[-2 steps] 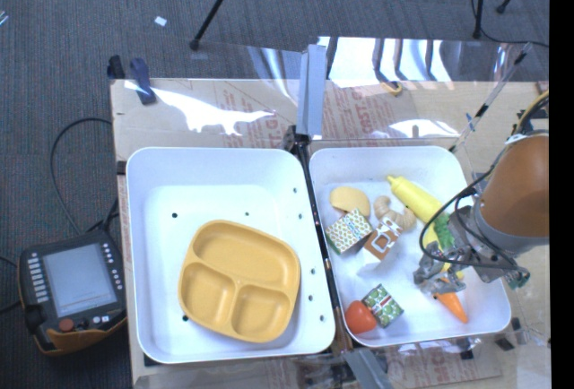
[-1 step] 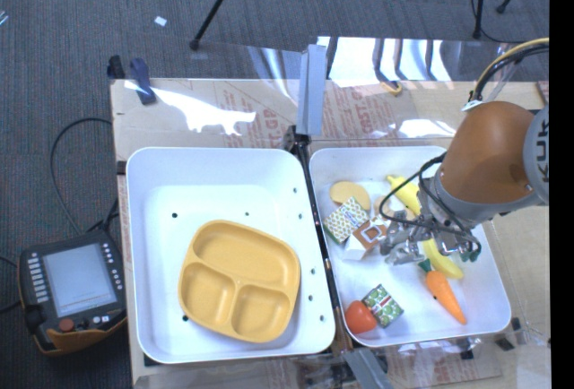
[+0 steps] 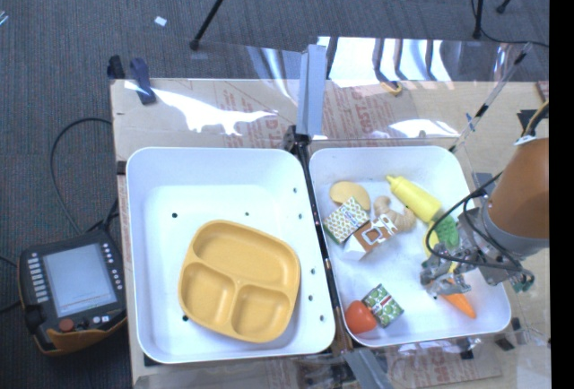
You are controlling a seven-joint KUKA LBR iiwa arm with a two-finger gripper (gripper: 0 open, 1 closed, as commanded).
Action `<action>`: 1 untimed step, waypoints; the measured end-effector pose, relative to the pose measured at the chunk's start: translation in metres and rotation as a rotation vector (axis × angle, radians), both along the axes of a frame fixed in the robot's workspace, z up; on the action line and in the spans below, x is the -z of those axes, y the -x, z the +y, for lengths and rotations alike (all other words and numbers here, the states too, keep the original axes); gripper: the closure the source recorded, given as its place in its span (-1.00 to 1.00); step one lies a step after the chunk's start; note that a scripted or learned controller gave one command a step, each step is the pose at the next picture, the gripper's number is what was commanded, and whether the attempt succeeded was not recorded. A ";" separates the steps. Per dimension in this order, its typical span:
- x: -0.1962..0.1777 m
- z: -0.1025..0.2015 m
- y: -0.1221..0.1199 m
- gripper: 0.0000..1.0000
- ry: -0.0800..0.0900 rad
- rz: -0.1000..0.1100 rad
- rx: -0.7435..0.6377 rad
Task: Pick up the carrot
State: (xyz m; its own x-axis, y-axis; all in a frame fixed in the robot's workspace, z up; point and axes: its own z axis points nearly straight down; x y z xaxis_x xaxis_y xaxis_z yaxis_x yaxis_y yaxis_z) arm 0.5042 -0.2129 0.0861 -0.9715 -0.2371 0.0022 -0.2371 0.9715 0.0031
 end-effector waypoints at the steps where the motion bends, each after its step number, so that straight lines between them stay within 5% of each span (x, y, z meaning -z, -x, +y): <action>1: 0.000 0.058 -0.009 1.00 0.000 0.002 0.299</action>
